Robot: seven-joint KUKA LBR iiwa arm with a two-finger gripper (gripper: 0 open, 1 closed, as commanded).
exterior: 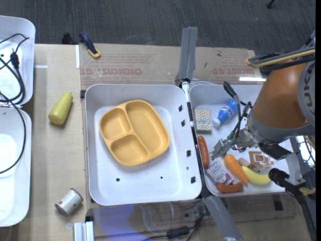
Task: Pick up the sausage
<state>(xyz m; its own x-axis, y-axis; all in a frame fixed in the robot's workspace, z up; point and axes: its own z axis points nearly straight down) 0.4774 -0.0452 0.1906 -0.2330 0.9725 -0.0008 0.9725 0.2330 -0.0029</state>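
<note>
Sausage [202,151] lies beside the gripper [218,150] (fingers spread, gripping nothing); packet labels unreadable.

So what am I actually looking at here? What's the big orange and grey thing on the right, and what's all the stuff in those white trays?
You are looking down at a slant from one camera fixed above a bench. The orange and grey shape is a robot arm reaching in from the right. At its end sits a gripper, a two-finger claw; nothing shows between its fingers.

Two shallow white bins sit side by side. The left bin holds a yellow divided plate. The right bin holds toy food: a sausage lying along its left wall, which the arm is meant to pick up, a carrot, a banana, a small blue bottle and some packets.

Outside the bins lie a yellow mustard bottle and a small can.
</note>
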